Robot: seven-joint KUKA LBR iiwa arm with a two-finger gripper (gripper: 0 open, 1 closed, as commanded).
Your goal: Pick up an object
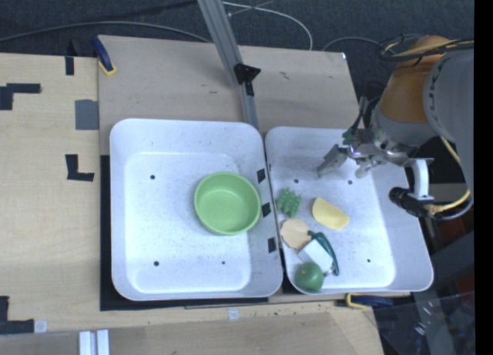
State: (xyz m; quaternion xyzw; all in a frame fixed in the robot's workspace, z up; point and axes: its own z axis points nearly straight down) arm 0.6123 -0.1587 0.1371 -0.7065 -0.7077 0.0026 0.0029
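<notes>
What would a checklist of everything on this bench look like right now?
Surface: pale wooden bench bearing two shallow white bins, left bin and right bin.
Job's things: round green plastic bowl in left bin; in right bin a yellow block, small green leafy piece, round tan piece, green ball, white-and-green tool.
Clutter: nothing seen.
Grippers: gripper over right bin's far end, holding nothing.
Cables: white cable behind the bench.
Surroundings: slanted grey pole.

You have: 2 white bins (131,192) | 1 green bowl (226,202) | 1 yellow block (330,213) | 1 green ball (310,276)
</notes>
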